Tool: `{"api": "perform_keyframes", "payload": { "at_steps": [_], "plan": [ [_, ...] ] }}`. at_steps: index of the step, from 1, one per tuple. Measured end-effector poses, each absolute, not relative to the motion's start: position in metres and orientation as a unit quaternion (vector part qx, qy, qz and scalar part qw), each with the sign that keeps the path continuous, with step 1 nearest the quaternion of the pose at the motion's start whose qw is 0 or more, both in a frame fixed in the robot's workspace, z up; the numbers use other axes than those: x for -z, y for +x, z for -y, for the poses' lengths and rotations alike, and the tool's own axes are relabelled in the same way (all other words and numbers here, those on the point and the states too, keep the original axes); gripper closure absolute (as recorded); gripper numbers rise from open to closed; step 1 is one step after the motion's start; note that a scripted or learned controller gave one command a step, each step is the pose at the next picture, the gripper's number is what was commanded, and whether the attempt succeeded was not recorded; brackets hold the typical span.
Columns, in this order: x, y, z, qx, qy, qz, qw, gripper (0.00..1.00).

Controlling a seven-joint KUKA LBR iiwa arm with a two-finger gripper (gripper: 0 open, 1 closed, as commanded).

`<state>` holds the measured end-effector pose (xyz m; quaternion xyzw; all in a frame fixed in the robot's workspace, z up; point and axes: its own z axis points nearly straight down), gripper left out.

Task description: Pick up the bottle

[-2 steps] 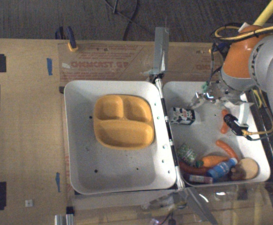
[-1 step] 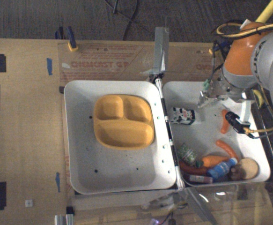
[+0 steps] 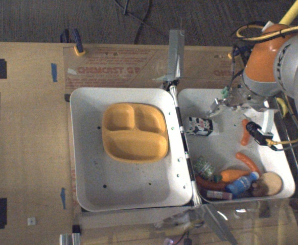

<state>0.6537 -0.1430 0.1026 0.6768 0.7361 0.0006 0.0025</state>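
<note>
Nearest the lens, at the lower edge of the right bin [image 3: 281, 190], items lie heaped together: a blue bottle [image 3: 241, 184] on its side, touching an orange carrot-shaped toy [image 3: 234, 175] above it, a pink stick-shaped item [image 3: 219, 194] below it, and a brown round item [image 3: 269, 183] to its right; a green crumpled item [image 3: 205, 167] sits just left of the heap, with a dark red curved piece [image 3: 207, 182] beneath it.

Claw [image 3: 221, 104]: positioned over the upper part of the right bin, well apart from the bottle; nothing shows between its fingers; whether they stand wide or narrow, I cannot tell.

Outward from the claw: a small black-and-white carton [image 3: 200, 126] lies just below it, near the bin's left wall; an orange-red sausage-shaped toy [image 3: 248, 162] lies near the right wall; the arm [image 3: 287, 65], grey with an orange band, enters from the upper right.

Left bin [image 3: 87, 182]: holds a yellow divided tray [image 3: 135, 131], set toward its upper half.

Both bins rest side by side on the desk [image 3: 26, 137], which carries blue tape marks [image 3: 53, 72].
</note>
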Motion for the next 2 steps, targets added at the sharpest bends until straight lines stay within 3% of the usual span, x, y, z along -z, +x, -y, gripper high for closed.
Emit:
{"api": "perform_keyframes", "payload": {
  "at_steps": [1,2],
  "plan": [
    [-0.114,0.655,0.144,-0.0015,0.677,-0.736,0.005,1.00],
    [-0.263,0.668,0.204,-0.0007,0.686,-0.727,0.003,1.00]
  ]
}}
